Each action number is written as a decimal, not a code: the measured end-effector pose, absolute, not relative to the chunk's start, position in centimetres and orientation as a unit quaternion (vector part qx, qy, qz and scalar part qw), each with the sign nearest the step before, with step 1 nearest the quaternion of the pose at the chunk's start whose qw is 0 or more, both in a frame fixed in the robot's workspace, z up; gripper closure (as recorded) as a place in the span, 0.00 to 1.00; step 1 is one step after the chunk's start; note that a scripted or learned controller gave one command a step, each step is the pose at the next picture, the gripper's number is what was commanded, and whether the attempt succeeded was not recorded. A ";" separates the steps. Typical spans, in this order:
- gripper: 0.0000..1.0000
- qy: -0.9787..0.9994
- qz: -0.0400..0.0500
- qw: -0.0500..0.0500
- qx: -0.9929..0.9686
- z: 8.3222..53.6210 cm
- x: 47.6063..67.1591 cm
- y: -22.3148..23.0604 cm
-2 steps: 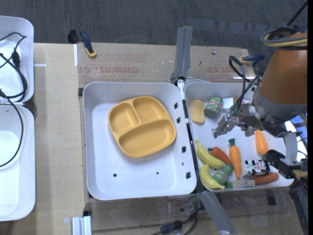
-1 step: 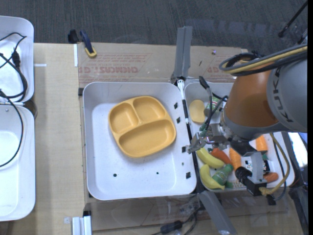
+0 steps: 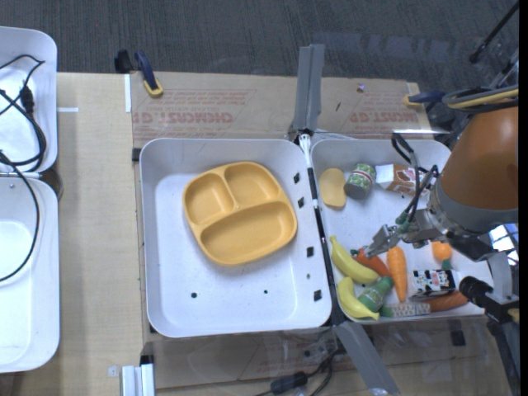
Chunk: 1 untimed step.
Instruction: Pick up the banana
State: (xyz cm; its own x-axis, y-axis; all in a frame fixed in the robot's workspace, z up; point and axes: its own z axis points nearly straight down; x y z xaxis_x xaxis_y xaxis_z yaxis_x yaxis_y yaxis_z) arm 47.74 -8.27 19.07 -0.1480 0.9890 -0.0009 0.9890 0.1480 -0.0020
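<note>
Lying at the near edge of the right bin (image 3: 323, 151), one banana (image 3: 353, 300) curls beside a small green bottle (image 3: 377, 292), and a second banana (image 3: 350, 260) rests just beyond it along the bin's left wall. An orange carrot (image 3: 398, 272) stands between them and a small carton (image 3: 433, 280). Just above the second banana hangs the gripper (image 3: 381, 242), its jaws slightly apart with nothing between them. Farther back sit a pale yellow slice (image 3: 332, 187) and a green can (image 3: 360, 180). A yellow divided plate (image 3: 239, 212) occupies the left bin (image 3: 165, 304).
</note>
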 end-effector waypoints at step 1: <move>0.00 -0.776 0.001 0.001 -0.631 19.1 47.8 -2.7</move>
